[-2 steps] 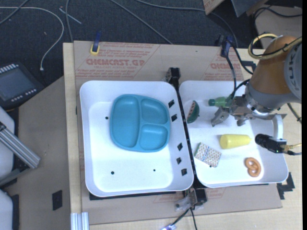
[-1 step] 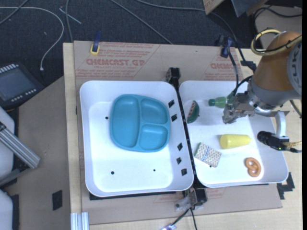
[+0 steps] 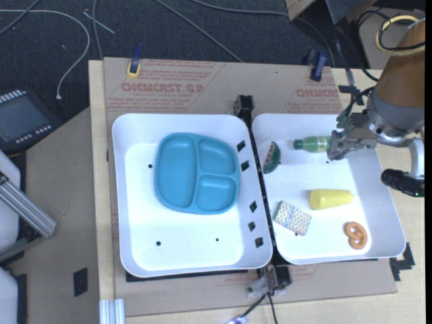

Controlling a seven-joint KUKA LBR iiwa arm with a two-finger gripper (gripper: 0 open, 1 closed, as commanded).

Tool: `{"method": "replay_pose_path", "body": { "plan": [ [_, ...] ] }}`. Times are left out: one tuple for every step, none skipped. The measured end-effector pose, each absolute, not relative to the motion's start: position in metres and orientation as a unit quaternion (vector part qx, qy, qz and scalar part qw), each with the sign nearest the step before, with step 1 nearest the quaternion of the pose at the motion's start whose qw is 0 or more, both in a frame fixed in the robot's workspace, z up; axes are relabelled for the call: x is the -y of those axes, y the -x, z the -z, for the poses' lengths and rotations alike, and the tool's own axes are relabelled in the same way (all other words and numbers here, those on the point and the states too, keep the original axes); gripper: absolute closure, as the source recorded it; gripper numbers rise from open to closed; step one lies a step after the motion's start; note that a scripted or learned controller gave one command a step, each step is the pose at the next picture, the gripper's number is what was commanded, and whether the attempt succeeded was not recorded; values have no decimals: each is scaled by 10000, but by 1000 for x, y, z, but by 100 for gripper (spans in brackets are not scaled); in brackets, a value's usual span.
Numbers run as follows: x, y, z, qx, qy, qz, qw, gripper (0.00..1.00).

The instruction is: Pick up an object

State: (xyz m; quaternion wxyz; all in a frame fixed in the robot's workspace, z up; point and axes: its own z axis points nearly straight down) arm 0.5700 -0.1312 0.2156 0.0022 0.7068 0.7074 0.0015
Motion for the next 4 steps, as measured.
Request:
{"method": "replay_pose_path", "body": {
  "plan": [
    [131, -572, -269, -7076, -7066, -22, 32, 100],
    [75, -581, -254, -7091, -7051, -1, -15, 100],
    [18, -579, -257, -7095, -7047, -7, -17, 100],
    [-36, -580, -259, -7091, -7051, -8, -4, 100]
  ]
}}
